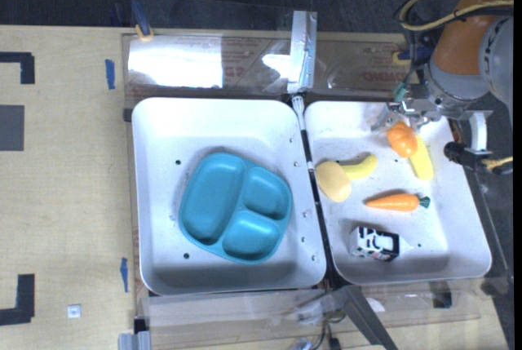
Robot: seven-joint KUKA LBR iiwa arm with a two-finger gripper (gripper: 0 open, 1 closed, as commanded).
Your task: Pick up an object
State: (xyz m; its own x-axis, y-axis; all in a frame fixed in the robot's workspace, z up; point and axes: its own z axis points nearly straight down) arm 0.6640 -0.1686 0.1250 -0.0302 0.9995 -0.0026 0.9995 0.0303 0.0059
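Small orange object [400,139], rounded, lying at the far right part of the right bin [465,259], directly beneath the pincer [405,115] and seemingly touching its tips. Cannot tell whether held or merely under it, and cannot tell whether the pincer stands apart or together: metal parts blurred against the white floor. Orange skin smooth, slightly paler at the top edge, shape like a small fruit or pepper.

Just beside it on the right, one yellow elongated piece [422,162], touching or nearly so. Nearer the camera, one carrot [396,201] with a green tip, lying crosswise. To the left, one pale yellow pear-like shape [333,179] with one yellow banana-like piece [360,166] against it. Nearest the front rim, one black-and-white object [374,243]. Six things counted in that bin.

In the left bin [155,259], one blue divided plate [235,206], three compartments, tilted diagonally. Two bins side by side. Above, grey arm with orange band [461,42] coming in from the right.
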